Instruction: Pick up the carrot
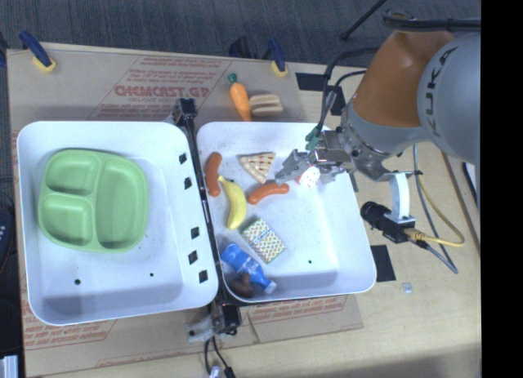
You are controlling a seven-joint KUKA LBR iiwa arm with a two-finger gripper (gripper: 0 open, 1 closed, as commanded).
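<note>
Carrot first: the small orange toy carrot with a green top (239, 99) lies outside both bins, on the brown cardboard sheet (155, 82) just beyond the far rim of the right-hand shallow white bin (347, 242), its green end pointing away from the bin. Just beside it on its right sits a tan, layered sandwich-like toy (265, 105).

The grey arm with the orange band (409, 74) reaches in from the right, and its two-finger gripper (292, 166) hangs over the right bin's far right part (well apart from the carrot). How the jaws stand I cannot tell; nothing is visibly between them. A small white and red piece (309, 177) lies close under the gripper.

Inside the right bin, from the left: an orange-red sausage (213, 173) standing lengthwise by the divider, a yellow banana (234, 203), a tan wedge with a criss-cross pattern (258, 164), a second orange-red sausage (268, 193) lying near the gripper's tip, a small patterned yellow and teal packet (263, 240), and a blue item over something dark brown (243, 272) at the near left corner.

The left-hand white bin (49, 295) holds a green plastic plate with three compartments (94, 199). Blue clamps (37, 50) pin the cardboard at the far edge
</note>
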